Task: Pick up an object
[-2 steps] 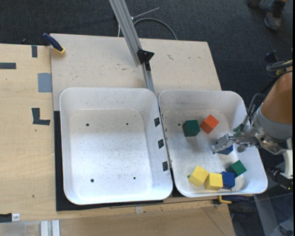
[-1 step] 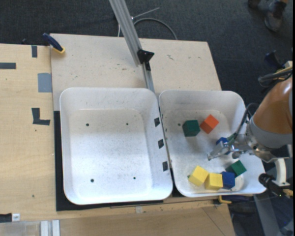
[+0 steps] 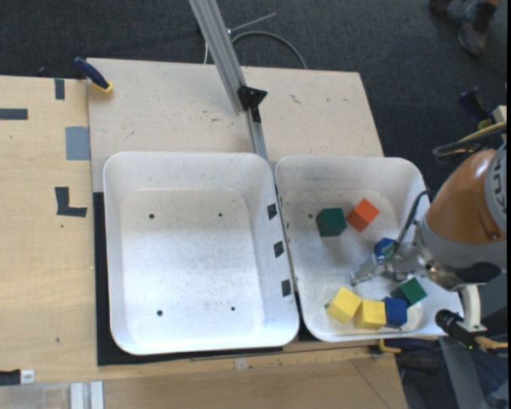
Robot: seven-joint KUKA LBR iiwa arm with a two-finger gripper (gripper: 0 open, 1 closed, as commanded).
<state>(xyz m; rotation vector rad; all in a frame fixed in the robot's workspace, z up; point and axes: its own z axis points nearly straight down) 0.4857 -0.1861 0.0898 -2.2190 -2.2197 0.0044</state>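
In the right bin (image 3: 406, 174), the gripper (image 3: 376, 271) stands open just above the yellow cubes (image 3: 358, 308), so it may close on nothing.

A grey metal rail (image 3: 224, 45) slants down from the top edge to the seam between the bins, a black bracket (image 3: 251, 98) clamped on it. A blue-and-yellow clamp (image 3: 93, 74) sits at the bench's far left corner. Grey and black tape patches (image 3: 77, 143) mark the wooden benchtop (image 3: 34, 254). A thin cable (image 3: 277, 43) loops on the dark floor.
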